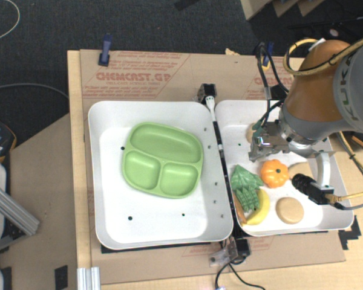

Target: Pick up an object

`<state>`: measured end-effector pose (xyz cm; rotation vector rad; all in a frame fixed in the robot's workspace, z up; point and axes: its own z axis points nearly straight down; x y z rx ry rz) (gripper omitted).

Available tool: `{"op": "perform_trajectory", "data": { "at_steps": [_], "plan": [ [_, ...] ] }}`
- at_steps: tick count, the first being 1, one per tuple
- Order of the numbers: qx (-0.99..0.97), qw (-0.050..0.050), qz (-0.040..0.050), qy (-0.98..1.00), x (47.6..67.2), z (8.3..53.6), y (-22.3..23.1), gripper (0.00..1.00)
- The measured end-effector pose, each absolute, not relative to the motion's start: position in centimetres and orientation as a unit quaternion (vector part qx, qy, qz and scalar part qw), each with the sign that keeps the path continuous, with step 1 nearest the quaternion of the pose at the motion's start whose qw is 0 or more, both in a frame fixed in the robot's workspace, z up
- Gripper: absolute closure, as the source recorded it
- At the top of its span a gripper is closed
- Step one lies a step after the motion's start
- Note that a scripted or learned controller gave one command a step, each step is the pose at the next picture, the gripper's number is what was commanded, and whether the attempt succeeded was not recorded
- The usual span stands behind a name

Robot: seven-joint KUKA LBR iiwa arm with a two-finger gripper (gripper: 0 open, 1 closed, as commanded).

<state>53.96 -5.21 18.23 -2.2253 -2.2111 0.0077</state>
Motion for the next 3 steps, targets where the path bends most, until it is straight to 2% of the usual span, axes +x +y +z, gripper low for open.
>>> {"op": "perform_trajectory", "data": {
  "at_steps": [1,2,3],
  "plan": [
    [-0.711,-0.004,0.0001,-0.704,50.0,23.3,-13.3,1.0],
    [-0.707,-0.001,-0.0003,-0.707,50.2,23.0,-12.7,0.0],
    [-0.707,0.002,0.0008,-0.708,55.0,7.7,-12.6,0.0]
  ]
}}
